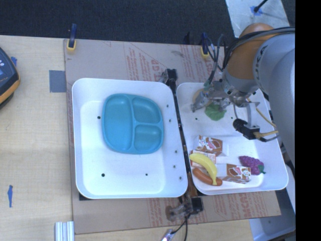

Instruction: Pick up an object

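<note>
In the right bin (273, 182), my gripper (209, 101) hangs low over the far left part, straight above a green leafy toy (216, 113). The toy lies just at the gripper's near side, partly covered by it. Whether the toy is touched or held cannot be made out. Further toward the near side of the same bin lie a yellow banana (205, 165), a red sausage (205, 176), a purple grape bunch (251, 163) and two small brown-and-white packets (209, 144) (237, 172).
The left bin (90, 177) holds a blue divided plate (133, 123). The grey arm with its orange band (251, 54) and black cables (247, 128) reaches over the right bin's far right side. A yellow-edged device (6, 77) sits at the bench's left edge.
</note>
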Action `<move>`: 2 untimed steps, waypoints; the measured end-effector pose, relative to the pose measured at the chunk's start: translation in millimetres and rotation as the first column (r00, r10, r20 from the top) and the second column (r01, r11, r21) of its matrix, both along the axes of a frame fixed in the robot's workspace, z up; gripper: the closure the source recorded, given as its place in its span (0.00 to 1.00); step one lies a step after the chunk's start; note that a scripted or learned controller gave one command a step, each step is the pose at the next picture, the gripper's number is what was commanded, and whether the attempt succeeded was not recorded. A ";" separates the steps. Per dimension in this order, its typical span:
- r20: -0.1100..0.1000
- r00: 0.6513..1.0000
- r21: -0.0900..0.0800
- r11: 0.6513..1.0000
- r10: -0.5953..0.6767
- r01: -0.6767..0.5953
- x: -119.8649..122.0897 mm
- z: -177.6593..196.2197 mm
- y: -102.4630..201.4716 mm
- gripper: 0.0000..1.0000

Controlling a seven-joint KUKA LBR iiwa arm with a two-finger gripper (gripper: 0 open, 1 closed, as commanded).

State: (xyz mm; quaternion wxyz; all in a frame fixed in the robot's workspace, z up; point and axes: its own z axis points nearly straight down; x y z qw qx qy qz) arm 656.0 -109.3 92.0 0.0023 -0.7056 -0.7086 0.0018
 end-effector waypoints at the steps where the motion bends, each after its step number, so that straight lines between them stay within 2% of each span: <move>1: -0.002 1.000 0.000 1.000 0.002 -0.002 -0.1 -0.1 15.4 0.00; 2: 0.002 1.000 -0.001 1.000 -0.002 0.002 0.2 0.0 5.7 0.00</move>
